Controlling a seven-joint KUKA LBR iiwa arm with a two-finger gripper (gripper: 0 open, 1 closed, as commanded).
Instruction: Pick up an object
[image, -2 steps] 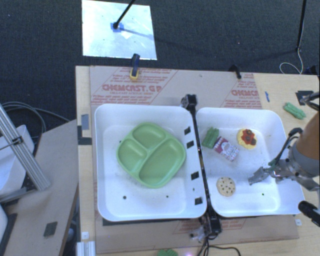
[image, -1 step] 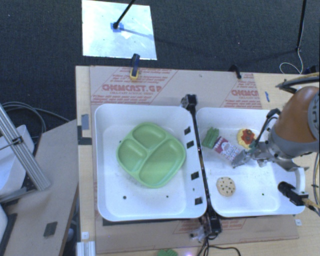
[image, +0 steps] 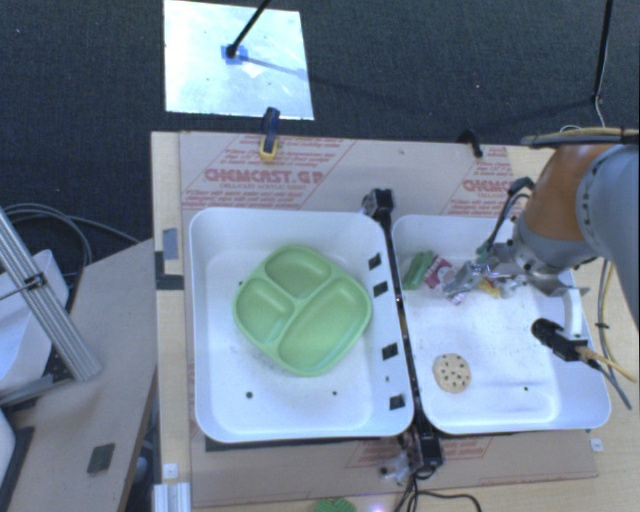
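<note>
Left bin (image: 215, 400): green divided plate (image: 302, 310) is held | Right bin (image: 580, 405): cookie (image: 452, 373) lies near front; green packet (image: 417, 269) and red item (image: 438, 273) lie at back-left | Gripper (image: 462, 283): lowered beside red item, state cannot be told.

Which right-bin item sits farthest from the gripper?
The cookie, alone toward the right bin's near edge. The green packet and red item lie beside the gripper.
</note>
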